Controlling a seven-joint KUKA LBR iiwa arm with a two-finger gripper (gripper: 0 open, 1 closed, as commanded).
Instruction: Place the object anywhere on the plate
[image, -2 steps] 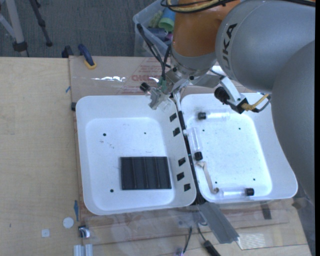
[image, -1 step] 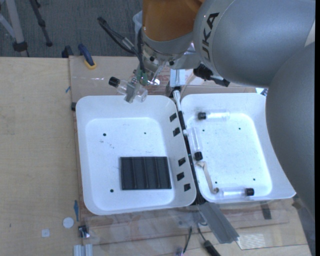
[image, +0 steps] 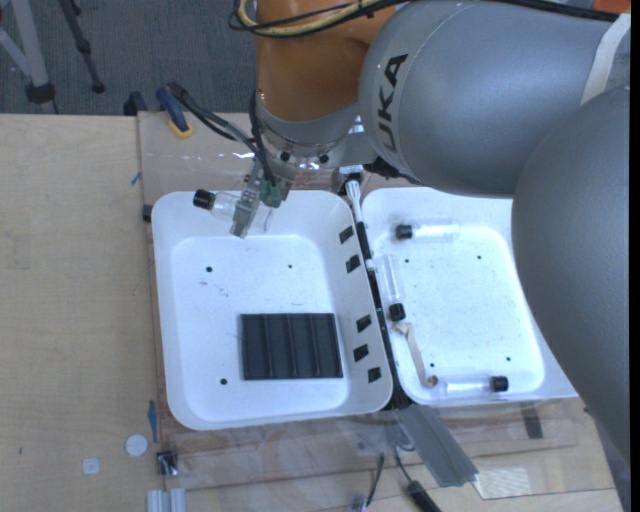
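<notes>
- The gripper hangs below the orange band of the arm, over the far edge of the left bin; the picture is too small and cluttered there to tell whether it is open or closed, or whether it has anything
- Touching it or just beside it, on its left, lies a clear tube with a black cap, on the bin's far rim with the cap pointing away from the gripper; I take this to be the task's object, and I cannot tell whether it is gripped or merely lying there
- The tube looks like light, stiff plastic, smooth and round, so it is likely to roll on the sloping rim and to slip from a loose grasp; the best hold would be across the middle of the clear barrel, square to its length, not on the cap
- The plate, a dark ridged rectangle, lies flat on the near half of the same bin, well apart from the tube; its grooves may stop a tube rolling if it is laid along them
- In the right bin lie similar tubes, one at the far side and one at the near side
</notes>
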